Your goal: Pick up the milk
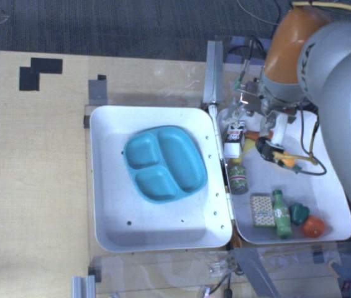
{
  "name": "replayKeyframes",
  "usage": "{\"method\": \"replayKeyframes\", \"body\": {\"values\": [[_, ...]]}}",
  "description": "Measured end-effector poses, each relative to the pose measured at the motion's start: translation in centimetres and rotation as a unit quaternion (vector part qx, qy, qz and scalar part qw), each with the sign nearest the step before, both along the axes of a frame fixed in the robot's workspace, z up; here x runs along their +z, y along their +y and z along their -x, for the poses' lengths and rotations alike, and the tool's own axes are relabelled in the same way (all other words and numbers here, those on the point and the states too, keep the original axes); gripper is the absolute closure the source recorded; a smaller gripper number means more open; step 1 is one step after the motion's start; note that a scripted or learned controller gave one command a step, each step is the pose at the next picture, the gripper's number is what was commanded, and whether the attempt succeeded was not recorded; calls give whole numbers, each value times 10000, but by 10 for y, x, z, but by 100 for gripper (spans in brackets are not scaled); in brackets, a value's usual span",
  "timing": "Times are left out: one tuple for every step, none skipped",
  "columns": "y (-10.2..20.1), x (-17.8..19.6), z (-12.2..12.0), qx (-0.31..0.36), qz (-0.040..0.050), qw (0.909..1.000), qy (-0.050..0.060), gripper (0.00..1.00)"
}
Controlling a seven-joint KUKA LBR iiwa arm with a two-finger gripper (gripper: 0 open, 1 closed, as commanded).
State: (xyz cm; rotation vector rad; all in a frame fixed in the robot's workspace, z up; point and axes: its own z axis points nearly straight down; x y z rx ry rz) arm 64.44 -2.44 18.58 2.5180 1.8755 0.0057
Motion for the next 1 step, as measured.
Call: {"method": "replayKeyframes", "body": {"values": [[50,1,-21,349,4,9994,-9,0]]}}
